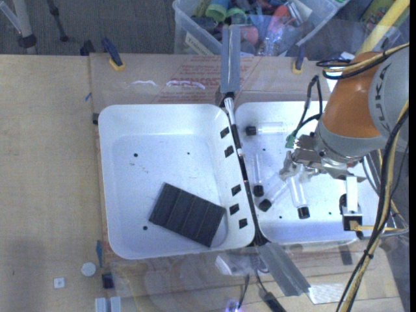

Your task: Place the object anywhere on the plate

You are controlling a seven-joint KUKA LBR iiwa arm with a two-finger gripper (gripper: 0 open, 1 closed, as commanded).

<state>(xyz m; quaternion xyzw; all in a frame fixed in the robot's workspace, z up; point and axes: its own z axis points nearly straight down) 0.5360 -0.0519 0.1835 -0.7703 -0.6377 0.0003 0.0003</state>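
We are looking down on a pale wooden bench bearing two shiny white bins. In the left bin, a flat dark ridged plate is lying slantwise. In the right bin, clear tubes with black caps are lying, mostly pointing up and down. The hand is hovering over them; we cannot tell its grip. A box of colourful toys is sitting behind.

Glossy white plastic bins (smooth), matt dark ribbed plate
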